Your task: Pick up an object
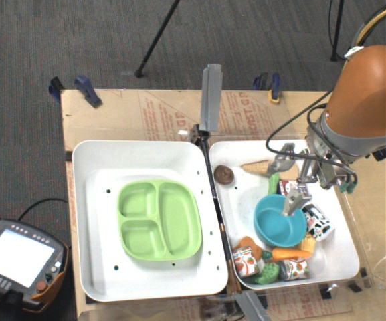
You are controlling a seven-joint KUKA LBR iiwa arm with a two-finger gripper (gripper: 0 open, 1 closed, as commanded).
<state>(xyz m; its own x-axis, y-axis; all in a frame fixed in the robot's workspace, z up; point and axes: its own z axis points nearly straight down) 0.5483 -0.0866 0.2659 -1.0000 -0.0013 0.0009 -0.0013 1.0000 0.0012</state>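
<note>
In the camera view the gripper (295, 201) hung over the right bin (348, 246) at the blue bowl (280, 223), whose rim sat between its slightly parted fingers, while the green divided plate (159, 219) lay in the left bin (92, 179).

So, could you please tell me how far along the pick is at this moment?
Done: the gripper is down in the right bin, at the rim of the blue bowl. In hand: nothing is visibly held between its fingers. Left: grasping and lifting an object; the green divided plate lies untouched in the left bin.
</note>
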